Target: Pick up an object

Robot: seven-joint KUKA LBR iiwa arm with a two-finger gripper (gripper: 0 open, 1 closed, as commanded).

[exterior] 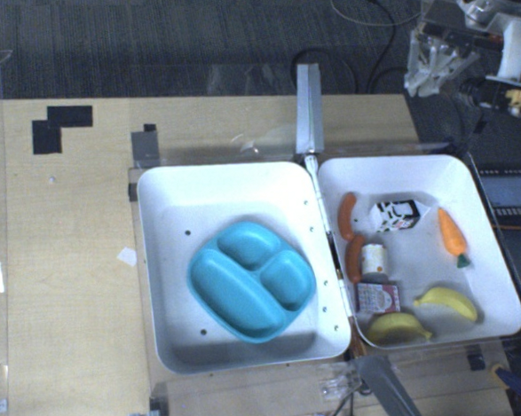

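Jaws cannot be read from this view; the gripper (428, 65) sits high at about one o'clock, well above and beyond the right bin (488, 222), and nothing shows between its tips.

Going from the near edge outward, the right bin holds two bananas, one (399, 327) at its six o'clock and one (447, 302) toward five o'clock, with a small box (378, 297) just beside the first. A little further in lie a white cylinder (373, 259) touching a sausage (355, 254), then a second sausage (346, 214) at ten o'clock, a black-and-white toy (396, 214) near twelve, and a carrot (452, 234) at three o'clock. The left bin (161, 254) carries a blue divided plate (252, 279).

By the look of it, the task stands at the approach step: no object has been chosen or touched. The next move calls for descending toward seven o'clock into the right bin. The carrot or the far banana, each lying apart from its neighbours, seems the easier target.
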